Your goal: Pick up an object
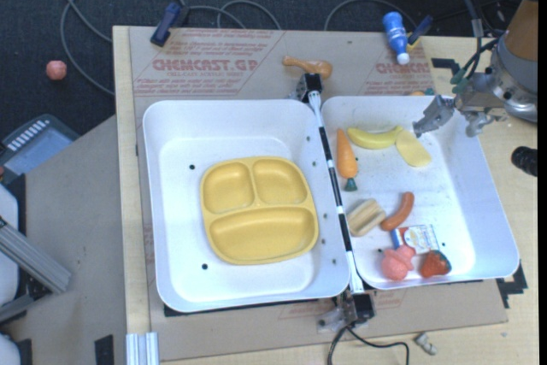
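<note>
The right bin (496, 209) holds several toy foods. A banana (373, 137) and a pale yellow slice (414, 151) lie at the back, with a carrot (345, 156) by the left wall. A bread roll (366, 216) and a sausage (398, 210) sit mid-bin. At the front are a pink piece (396, 263), a strawberry (434, 264) and a small packet (420, 237). My gripper (450, 120) hangs over the back right of this bin, just right of the yellow slice. Its fingers (426, 121) are spread open with nothing between them.
The left bin (171, 184) carries a yellow divided plate (258, 208). A blue bottle (395, 35), an orange toy (307, 65) and a blue clamp (167, 23) lie on the board behind the bins. A black divider clip (311, 86) sits between the bins.
</note>
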You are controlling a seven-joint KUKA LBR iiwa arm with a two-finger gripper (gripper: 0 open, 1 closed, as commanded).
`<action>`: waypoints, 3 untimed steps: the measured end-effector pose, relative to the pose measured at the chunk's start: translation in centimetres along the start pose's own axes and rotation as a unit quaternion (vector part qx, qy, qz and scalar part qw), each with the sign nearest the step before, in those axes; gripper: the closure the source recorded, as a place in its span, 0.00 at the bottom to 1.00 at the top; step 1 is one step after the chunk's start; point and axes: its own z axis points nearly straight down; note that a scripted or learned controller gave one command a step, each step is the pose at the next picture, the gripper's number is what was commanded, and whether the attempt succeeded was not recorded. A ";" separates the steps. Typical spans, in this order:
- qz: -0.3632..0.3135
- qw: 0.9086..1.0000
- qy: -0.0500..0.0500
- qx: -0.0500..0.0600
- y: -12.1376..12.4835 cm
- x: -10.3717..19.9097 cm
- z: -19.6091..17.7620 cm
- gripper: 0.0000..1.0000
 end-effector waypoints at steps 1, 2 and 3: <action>0.000 1.000 0.000 0.001 -3.1 -1.3 8.6 0.00; 0.000 1.000 0.000 0.001 -5.2 0.7 17.4 0.00; 0.001 1.000 0.000 -0.001 -5.1 0.7 16.4 1.00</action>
